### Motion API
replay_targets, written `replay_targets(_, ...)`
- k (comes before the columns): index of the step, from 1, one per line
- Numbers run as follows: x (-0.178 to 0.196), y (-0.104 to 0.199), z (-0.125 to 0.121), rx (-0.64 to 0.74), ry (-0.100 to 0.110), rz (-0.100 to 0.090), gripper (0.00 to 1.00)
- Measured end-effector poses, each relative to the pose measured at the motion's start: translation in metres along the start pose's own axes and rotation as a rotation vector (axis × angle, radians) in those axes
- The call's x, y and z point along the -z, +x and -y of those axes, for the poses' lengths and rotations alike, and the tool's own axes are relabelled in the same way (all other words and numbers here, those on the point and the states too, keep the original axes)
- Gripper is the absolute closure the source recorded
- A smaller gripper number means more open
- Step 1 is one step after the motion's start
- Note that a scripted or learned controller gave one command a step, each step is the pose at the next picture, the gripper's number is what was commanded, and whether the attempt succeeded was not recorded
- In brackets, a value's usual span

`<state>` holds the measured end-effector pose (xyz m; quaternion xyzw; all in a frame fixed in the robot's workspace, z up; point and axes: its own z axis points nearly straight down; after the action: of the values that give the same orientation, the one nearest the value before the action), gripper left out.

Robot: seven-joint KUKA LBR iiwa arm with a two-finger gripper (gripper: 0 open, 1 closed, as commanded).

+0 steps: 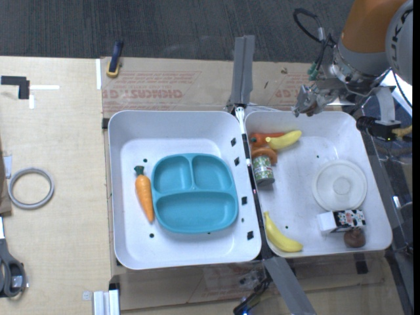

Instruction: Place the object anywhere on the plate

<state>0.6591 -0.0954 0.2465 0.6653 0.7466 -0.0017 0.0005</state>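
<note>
A blue three-compartment plate lies in the left bin. An orange carrot rests just left of the plate on the bin floor. In the right bin lie a yellow banana near the top left corner, a small jar below it, and a second banana near the front left. My gripper hangs over the right bin's back rim, above and to the right of the upper banana, with nothing visibly between its fingers.
A white round lid sits in the right bin, with a small printed box and a brown ball at its front right. A grey tape ring and scissors lie on the bench to the left.
</note>
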Motion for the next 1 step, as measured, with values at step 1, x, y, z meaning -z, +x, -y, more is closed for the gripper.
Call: replay_targets(1,0.0001,-0.0001,0.0000,0.000,0.000,0.000,0.00)
